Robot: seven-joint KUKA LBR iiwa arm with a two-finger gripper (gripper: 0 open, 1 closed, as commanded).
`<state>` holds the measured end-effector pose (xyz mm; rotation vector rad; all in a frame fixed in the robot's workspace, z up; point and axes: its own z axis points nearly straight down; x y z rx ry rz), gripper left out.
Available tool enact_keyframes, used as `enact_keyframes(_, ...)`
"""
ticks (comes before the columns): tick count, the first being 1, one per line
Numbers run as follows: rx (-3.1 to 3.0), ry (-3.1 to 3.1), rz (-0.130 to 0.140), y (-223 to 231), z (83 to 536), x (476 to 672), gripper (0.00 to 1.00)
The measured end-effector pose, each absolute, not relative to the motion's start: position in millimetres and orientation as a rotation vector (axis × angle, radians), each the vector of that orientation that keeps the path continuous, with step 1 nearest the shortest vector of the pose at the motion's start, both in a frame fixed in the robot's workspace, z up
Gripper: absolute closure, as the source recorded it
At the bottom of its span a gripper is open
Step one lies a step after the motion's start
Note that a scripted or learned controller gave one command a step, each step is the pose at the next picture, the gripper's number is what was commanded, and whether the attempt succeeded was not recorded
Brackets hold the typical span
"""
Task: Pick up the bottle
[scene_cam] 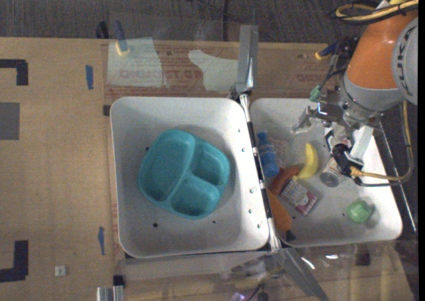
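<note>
The bottle [267, 155], a small blue plastic cylinder, appears to lie along the left wall of the right bin [332, 223]. A curved yellow banana [307, 160] and a soft-looking orange thing [280, 195] are near it. The end effector [323, 119] hovers toward the bin's far edge, apart from the bottle; I cannot tell whether it is released or clenched. The grasp should probably close across the round body, clear of the wall, since smooth plastic may roll.

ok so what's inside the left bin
One teal divided plate lies in the left bin. Whatever might lie beneath the plate is covered, so I cannot tell.
</note>
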<state>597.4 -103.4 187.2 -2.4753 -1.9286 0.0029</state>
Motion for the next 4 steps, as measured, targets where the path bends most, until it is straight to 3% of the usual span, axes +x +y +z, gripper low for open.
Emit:
enact_keyframes(1, -2.718, -1.564, 0.005, -99, 135, 564.1, 0.00)
enact_keyframes(2, -2.961, -1.035, 0.005, -137, 90, 523.9, 0.00)
enact_keyframes(3, -2.963, -1.028, 0.006, -138, 99, 523.3, 1.00)
enact_keyframes(4, -2.708, -1.594, 0.001, -104, 301, 556.4, 1.00)
